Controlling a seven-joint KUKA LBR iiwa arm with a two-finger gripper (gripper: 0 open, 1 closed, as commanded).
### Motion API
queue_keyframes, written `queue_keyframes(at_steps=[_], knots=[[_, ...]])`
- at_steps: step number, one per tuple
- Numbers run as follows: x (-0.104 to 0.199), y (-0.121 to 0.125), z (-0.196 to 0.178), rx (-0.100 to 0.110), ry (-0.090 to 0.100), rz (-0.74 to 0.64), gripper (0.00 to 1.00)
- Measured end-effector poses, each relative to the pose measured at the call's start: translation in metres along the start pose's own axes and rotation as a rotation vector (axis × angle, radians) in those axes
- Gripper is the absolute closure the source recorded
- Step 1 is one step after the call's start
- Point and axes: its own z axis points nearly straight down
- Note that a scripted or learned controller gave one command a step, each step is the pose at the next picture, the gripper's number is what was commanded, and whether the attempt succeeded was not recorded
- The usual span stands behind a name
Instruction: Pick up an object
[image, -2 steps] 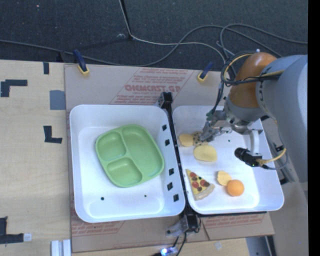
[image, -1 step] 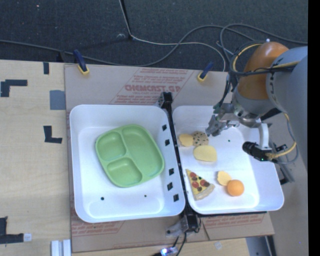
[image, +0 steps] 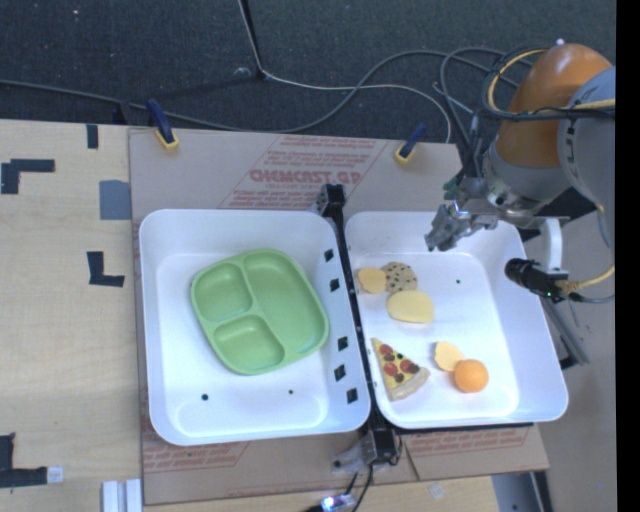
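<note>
**Colleague:** What can the arm pick from?

**Me:** I see six toy food pieces in the right bin (image: 500, 405), all in its left and lower part. A small yellow piece (image: 371, 280) touches a speckled cookie (image: 401, 274), with a pale yellow oval (image: 411, 307) just below them. Lower down lies a pizza slice (image: 398, 367), then a small yellow chip (image: 447, 355) touching an orange ball (image: 470, 376).

**Colleague:** And the tool?

**Me:** The gripper (image: 443, 232) hangs over the bin's upper edge, right of centre in the frame, above and to the right of the cookie. It carries nothing; I cannot tell how its jaws are set.

**Colleague:** What could go wrong?

**Me:** I judge the pieces flat and crowded, so a descent may pinch two at once or slide off. The ball may roll away when nudged.

**Colleague:** Anything else nearby?

**Me:** The left bin (image: 160, 330) holds a green divided tray (image: 258, 310). A black divider (image: 345, 300) runs between the bins, close to the small yellow piece. Cables trail across the top of the frame.
</note>
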Motion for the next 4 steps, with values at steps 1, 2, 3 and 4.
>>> queue_keyframes(at_steps=[1, 2, 3, 4], knots=[[0.000, 0.001, -0.051, 0.000, 0.000, 0.000, 1.00], [0.050, -0.014, -0.033, 0.008, 0.001, -0.003, 1.00], [0.093, -0.026, -0.022, 0.009, 0.001, -0.003, 1.00], [0.143, -0.048, -0.009, 0.009, 0.001, -0.003, 1.00]])
